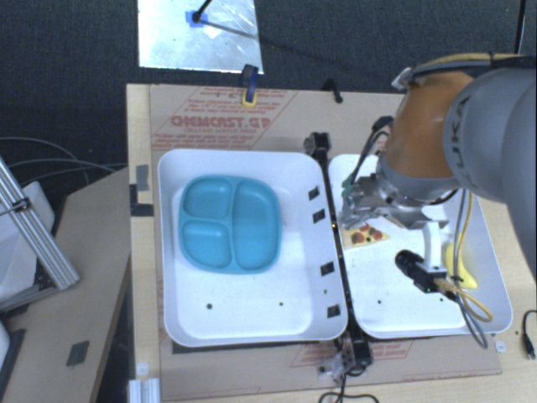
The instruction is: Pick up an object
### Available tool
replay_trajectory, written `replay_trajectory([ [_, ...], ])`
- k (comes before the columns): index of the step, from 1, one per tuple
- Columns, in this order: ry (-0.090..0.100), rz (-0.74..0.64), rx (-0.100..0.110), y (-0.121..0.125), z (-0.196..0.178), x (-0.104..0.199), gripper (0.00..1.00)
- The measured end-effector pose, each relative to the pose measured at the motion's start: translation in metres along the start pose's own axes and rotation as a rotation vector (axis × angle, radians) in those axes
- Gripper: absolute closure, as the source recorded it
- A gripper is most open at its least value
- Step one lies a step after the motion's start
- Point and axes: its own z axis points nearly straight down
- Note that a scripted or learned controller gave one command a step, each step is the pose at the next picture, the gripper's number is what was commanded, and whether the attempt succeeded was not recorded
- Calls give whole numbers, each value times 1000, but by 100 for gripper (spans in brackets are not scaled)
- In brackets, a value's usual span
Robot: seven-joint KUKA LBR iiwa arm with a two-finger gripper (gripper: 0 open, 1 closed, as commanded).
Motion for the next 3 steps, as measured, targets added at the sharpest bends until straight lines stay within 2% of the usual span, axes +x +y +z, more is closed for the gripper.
replay_trajectory([
  [1, 2, -2, 1, -11, -44, 94, 100],
  [2, -1, 9, -8, -16, -160, 74, 100],
  [3, -1, 4, 0, -32, -201, 122, 100],
])
